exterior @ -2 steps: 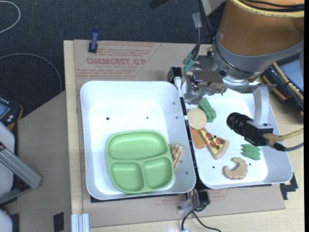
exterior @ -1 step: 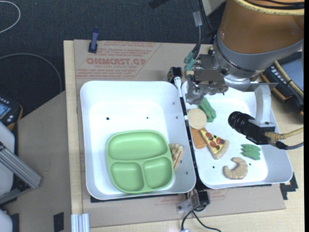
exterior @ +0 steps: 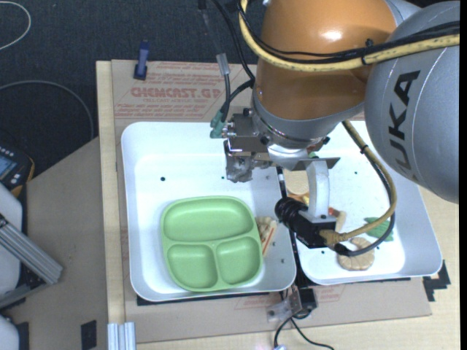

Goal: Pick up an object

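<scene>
Two things lay nearest: a green divided plate (exterior: 211,243) in the left bin (exterior: 146,166), a tan round piece (exterior: 355,261) in the right bin (exterior: 412,221); farther back, the gripper (exterior: 241,165) hung over the left bin, beyond the plate; whether it was apart or together could not be told.

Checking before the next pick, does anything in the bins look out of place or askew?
Only mildly: a small tan piece lies squeezed between the green divided plate and the left bin's right wall.

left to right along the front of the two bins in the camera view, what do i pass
green divided plate → pale wooden sticks → tan round piece → green leafy piece
</scene>
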